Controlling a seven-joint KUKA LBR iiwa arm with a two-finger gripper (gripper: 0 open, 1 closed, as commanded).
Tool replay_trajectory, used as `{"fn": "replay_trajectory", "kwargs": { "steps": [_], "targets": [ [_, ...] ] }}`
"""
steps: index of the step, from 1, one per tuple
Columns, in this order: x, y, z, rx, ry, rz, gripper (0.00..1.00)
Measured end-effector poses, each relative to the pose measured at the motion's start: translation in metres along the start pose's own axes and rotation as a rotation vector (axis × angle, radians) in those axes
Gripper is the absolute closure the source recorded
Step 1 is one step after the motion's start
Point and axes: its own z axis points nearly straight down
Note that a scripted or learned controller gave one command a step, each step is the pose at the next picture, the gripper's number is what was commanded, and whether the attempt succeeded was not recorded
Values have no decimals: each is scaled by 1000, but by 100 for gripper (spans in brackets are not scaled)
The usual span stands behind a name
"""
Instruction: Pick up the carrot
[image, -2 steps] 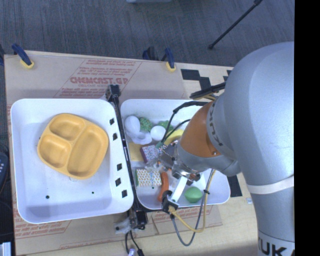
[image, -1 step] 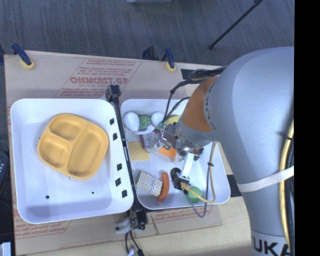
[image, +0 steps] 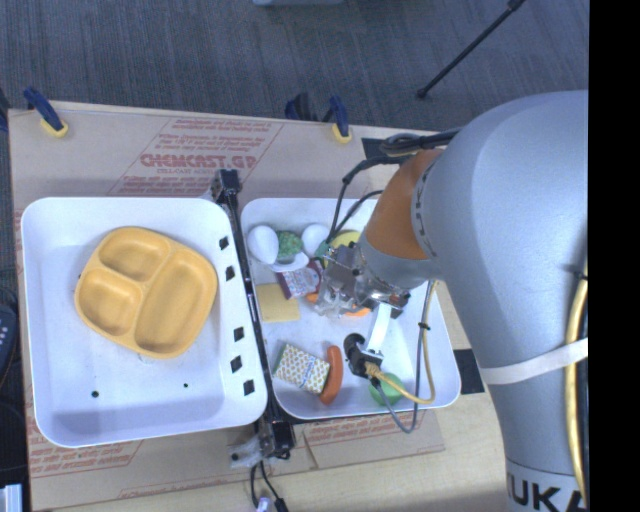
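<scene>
From above, the tabletop (image: 90, 130) carries two white bins side by side. The left bin (image: 50, 330) holds a yellow divided plate (image: 146, 291), lying toward its far edge. The grey arm (image: 510, 260) reaches into the right bin (image: 440, 385), and its gripper (image: 335, 296) is low near the middle of that bin; whether it is spread or closed I cannot tell. The carrot (image: 332, 374) lies near the bin's front edge, just beside a patterned packet (image: 302, 367) and apart from the gripper. A yellow cheese slice (image: 277, 301) rests by the left wall, with two white eggs (image: 263, 241) and a green piece (image: 289, 243) along the far edge.
</scene>
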Motion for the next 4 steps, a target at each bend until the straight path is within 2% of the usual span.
{"fn": "replay_trajectory", "kwargs": {
  "steps": [1,2,3,4],
  "targets": [
    [-25,-66,-76,-4,0,111,100],
    [-25,-66,-76,-4,0,111,0],
    [-3,-18,10,-5,1,375,0],
    [8,-33,11,-2,1,351,0]
  ]
}}
